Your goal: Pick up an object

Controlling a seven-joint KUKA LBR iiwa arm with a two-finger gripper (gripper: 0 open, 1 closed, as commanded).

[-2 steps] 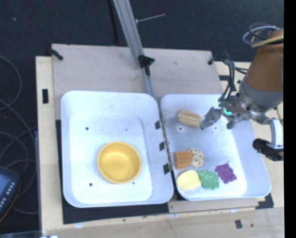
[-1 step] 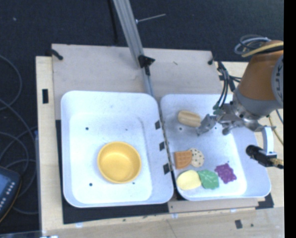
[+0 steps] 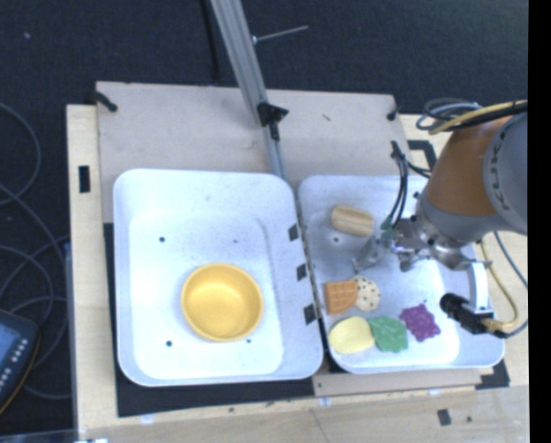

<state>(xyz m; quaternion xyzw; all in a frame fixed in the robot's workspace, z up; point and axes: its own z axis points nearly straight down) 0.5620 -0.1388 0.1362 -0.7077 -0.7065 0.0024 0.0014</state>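
The right bin (image 3: 323, 199) holds a tan wooden cylinder (image 3: 352, 220) at its upper left. Lower down lie an orange waffle-like piece (image 3: 341, 295), a speckled cream piece (image 3: 368, 293), a yellow lump (image 3: 351, 335), a green piece (image 3: 389, 333) and a purple grape-like piece (image 3: 420, 321). My gripper (image 3: 377, 253) hangs in the bin's middle, just right of and below the cylinder and above the speckled piece. Nothing shows between its fingers.
The left bin (image 3: 146, 201) holds a yellow bowl (image 3: 221, 301). A slanted metal post (image 3: 243, 53) rises from between the bins toward the top. The arm's orange wrist (image 3: 464, 169) covers the right bin's upper right. Cables lie on the dark floor at left.
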